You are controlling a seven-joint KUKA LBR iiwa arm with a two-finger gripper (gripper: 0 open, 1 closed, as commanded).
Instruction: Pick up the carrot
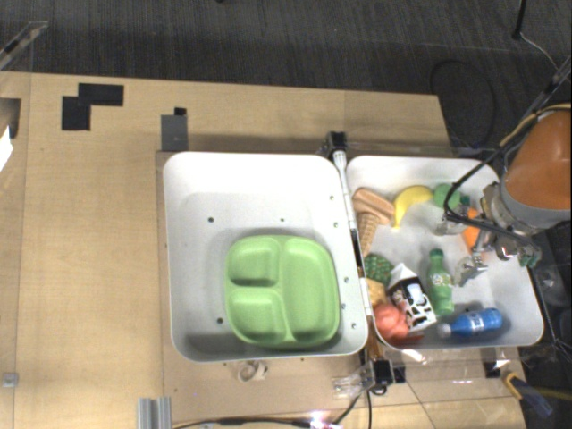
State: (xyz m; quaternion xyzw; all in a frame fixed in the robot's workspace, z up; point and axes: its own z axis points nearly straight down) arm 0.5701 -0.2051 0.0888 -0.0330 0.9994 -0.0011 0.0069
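The carrot (470, 236) is a small orange piece with a green leafy top (456, 199), lying in the far right part of the right bin (527, 304). My gripper (476, 256) hangs over that same spot at the end of the grey arm with its orange band (541, 161). It sits right at the carrot and hides part of it. Whether the carrot is touched or just beside the gripper is unclear.
The right bin also holds a yellow fruit (412, 202), a tan bread piece (374, 209), a green bottle (440, 281), a blue bottle (474, 323), a black-and-white item (414, 300), a red item (391, 321) and a leafy green (377, 266). A green divided plate (282, 287) lies in the left bin (192, 239).
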